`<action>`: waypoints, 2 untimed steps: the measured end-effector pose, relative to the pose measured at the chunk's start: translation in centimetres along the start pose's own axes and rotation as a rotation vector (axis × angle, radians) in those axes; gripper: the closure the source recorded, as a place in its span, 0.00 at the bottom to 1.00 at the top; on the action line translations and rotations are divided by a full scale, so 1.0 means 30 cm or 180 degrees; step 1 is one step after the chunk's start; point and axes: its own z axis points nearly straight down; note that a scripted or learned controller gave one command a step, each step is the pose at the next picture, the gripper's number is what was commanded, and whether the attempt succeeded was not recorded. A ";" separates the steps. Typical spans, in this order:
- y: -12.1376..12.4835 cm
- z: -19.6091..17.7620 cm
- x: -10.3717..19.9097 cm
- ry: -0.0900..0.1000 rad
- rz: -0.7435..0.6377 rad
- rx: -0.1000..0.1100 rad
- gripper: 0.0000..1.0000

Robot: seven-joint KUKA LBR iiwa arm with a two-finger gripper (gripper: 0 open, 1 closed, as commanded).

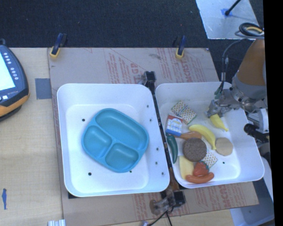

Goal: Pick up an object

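Observation:
My gripper (217, 113) hangs over the upper right part of the right bin (248, 173), with the grey arm and its orange band (252, 62) coming in from the right. It is shut on the top end of a small yellow piece (219, 123), which slants down from the fingertips. Just left of that piece lies a yellow banana (204, 133). Below it are a brown round patty (194, 150) and a tan round piece (223, 146).
The right bin also holds a checkered packet (184, 111), a blue and white packet (174, 126), a green pepper (173, 148), a yellow block (184, 167) and a red piece (200, 173). A blue divided tray (115, 140) lies in the left bin (74, 184). A teach pendant (2, 79) rests at far left.

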 end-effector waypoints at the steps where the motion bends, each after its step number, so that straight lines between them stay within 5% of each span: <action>1: 0.046 0.032 0.211 0.0006 -0.0001 -0.0002 1.00; 2: 0.062 -0.303 0.467 0.0012 0.0007 -0.0009 1.00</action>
